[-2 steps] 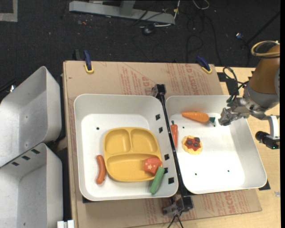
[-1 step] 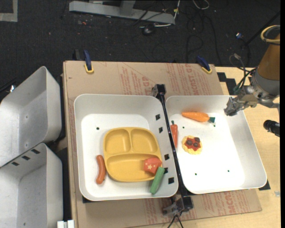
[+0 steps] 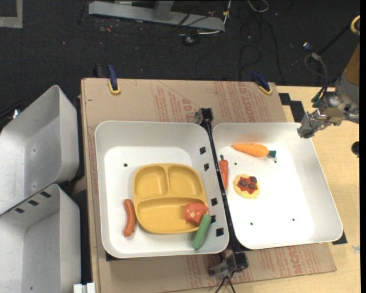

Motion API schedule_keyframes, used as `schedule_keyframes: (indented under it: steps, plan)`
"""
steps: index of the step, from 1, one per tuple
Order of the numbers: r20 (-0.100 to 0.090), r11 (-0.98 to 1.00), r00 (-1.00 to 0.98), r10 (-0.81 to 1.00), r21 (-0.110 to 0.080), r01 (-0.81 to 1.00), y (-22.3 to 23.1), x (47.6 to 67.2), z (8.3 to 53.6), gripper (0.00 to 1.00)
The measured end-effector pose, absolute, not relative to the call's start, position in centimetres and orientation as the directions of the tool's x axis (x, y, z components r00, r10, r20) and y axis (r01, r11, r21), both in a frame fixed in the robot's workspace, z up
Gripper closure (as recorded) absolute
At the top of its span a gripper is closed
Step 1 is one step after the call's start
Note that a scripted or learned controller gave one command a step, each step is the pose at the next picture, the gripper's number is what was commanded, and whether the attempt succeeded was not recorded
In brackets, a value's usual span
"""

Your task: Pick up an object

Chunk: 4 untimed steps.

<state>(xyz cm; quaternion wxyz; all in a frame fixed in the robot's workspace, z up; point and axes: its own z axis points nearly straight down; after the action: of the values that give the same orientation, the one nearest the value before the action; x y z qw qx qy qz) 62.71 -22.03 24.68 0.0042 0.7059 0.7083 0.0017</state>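
right now my gripper (image 3: pixel 307 128) hovers beyond the right bin's (image 3: pixel 320 189) far corner, well past the carrot (image 3: pixel 251 150); can't tell its grip.

arm (image 3: pixel 350 86): running off the right edge, so just its wrist end is showing
claw (image 3: pixel 309 127): appearing small and dark over the right bin's (image 3: pixel 320 189) far right corner; fingers too small to tell whether they are apart or together
spare bins (image 3: pixel 34 171): two stacked at the left, running off the left and bottom edges
green toy vegetable (image 3: pixel 201 232): its lower end lying over the left bin's (image 3: pixel 114 171) rim, its kind being too small to tell
red chili (image 3: pixel 223 171): lying against the divider between the bins, partly hidden by it
metal equipment (image 3: pixel 154 14): being cut off by the top edge
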Motion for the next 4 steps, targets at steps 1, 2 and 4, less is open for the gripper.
schedule_keyframes:
  steps: [1,2,4]
  plan:
    - [0.002,0.007,-0.007,1.0,0.0,1.0,-16.9,61.3,25.5,1.0]
    - [0.002,0.008,-0.008,1.0,-0.001,1.0,-11.5,59.4,26.2,1.0]
    - [0.002,0.008,-0.007,1.0,-0.003,1.0,-1.0,56.2,23.7,1.0]
